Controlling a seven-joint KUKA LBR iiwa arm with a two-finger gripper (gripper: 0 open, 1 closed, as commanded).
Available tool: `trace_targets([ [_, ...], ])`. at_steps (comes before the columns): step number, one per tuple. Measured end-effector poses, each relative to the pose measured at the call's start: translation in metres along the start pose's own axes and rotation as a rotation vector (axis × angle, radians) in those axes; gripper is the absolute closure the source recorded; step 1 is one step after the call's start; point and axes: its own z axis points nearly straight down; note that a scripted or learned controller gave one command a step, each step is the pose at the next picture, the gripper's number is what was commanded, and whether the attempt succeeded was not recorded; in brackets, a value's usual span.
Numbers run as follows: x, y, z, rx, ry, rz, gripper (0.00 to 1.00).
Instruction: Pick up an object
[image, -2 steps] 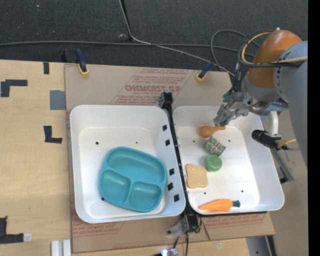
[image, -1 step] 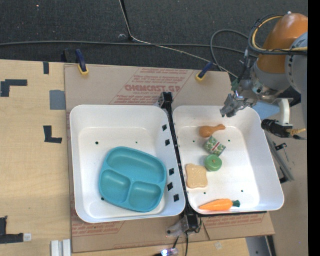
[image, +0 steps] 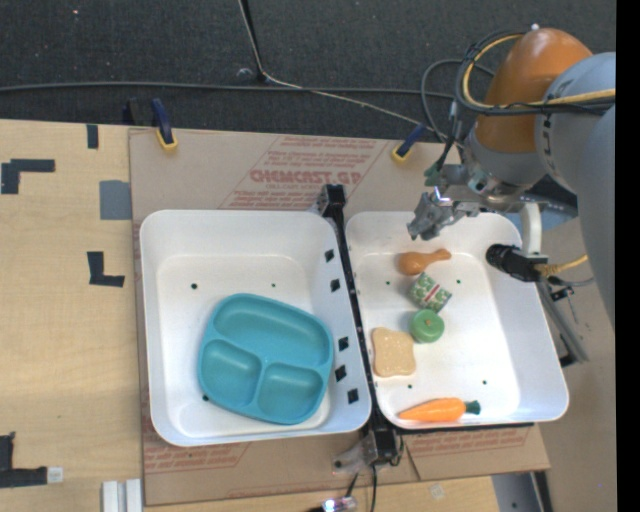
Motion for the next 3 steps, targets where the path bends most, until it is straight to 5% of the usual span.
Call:
trace_targets([
  [3,0.170,0.014,0.018,0.000,0.000,-0.001,1.00],
])
